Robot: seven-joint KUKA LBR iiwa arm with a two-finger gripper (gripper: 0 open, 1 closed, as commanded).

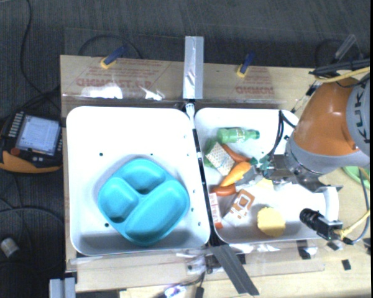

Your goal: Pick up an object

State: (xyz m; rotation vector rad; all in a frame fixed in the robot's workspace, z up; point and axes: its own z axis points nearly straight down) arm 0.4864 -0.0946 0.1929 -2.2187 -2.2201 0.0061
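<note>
The gripper (pixel 260 166) is low in the right bin (pixel 236 120), its tip just beside an orange carrot-shaped toy (pixel 236 172); I cannot tell how it is set. Near it lie a green bottle (pixel 236 134), a yellow block (pixel 271 221) and a small carton (pixel 241 205) whose print is too small to read. The left bin (pixel 87 123) holds a blue divided tray (pixel 143 198)

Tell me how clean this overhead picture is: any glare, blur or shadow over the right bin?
Camera view: lighting is even and bright; the white right bin looks washed out, with little surface detail. The clear plastic sheet behind the bins shows glare patches. The arm casts a soft shadow near the gripper. The small items look slightly soft; the blue divided plate reads clearly.
</note>
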